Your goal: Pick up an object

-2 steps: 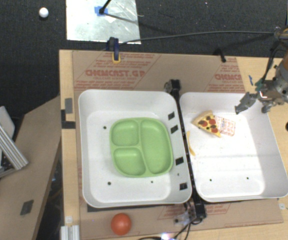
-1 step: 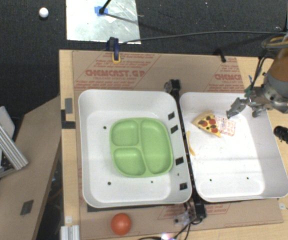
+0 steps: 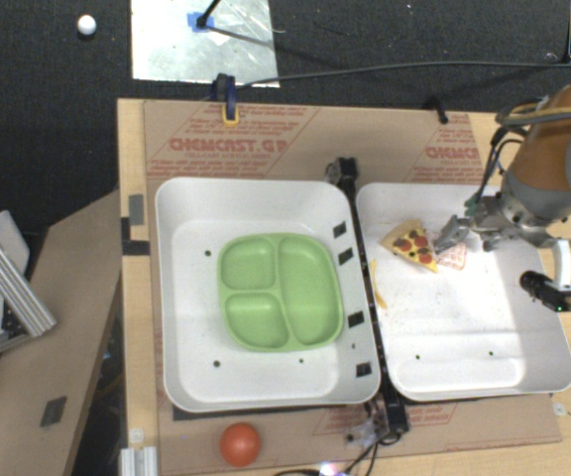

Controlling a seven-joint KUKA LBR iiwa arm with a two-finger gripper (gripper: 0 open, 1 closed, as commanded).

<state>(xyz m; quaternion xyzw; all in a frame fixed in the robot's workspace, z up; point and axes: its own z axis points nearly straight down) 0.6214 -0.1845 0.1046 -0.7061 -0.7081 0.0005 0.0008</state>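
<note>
- The gripper (image 3: 452, 238) is seen low in the right bin (image 3: 484, 365), just beside a pizza slice (image 3: 410, 243); its finger spacing cannot be told.
- 1 green tray (image 3: 280, 291) is held in the left bin (image 3: 191, 365).

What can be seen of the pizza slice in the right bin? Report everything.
The pizza slice looks like a small toy wedge: tan crust, yellow cheese, red spots like pepperoni. It lies flat on the floor of the right bin, in its upper left part, near the divider. The end effector sits just to its right, beside a pale pinkish item touching the slice's right edge. Whether the end effector touches the slice is unclear.
</note>
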